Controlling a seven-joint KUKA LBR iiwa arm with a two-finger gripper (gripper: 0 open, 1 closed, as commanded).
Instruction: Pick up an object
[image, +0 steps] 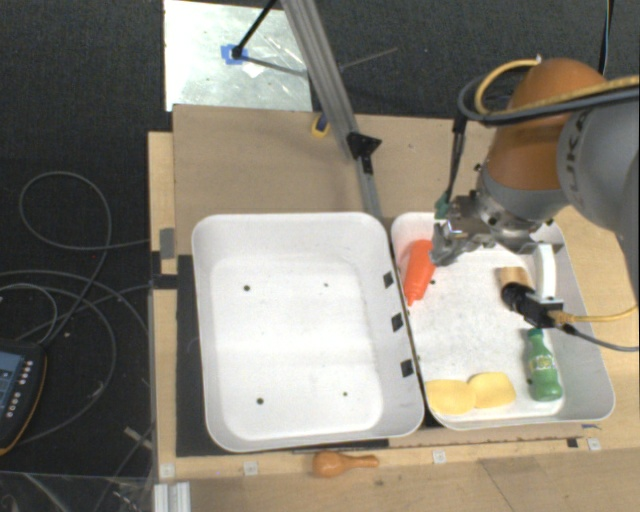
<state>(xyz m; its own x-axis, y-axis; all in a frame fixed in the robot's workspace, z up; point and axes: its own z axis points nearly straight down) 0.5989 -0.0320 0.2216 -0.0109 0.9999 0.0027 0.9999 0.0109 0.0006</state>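
We have the two-finger gripper low at the right white bin's far-left corner, touching the top of the orange tapered plastic carrot, grip state unreadable, so a wall-pinned carrot likely slips or rolls off.

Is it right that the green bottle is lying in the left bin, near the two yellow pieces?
Not quite. The green bottle lies in the right bin, not the left one. The rest holds: it is near the two yellow pieces, toward that bin's front edge. The camera view shows this.
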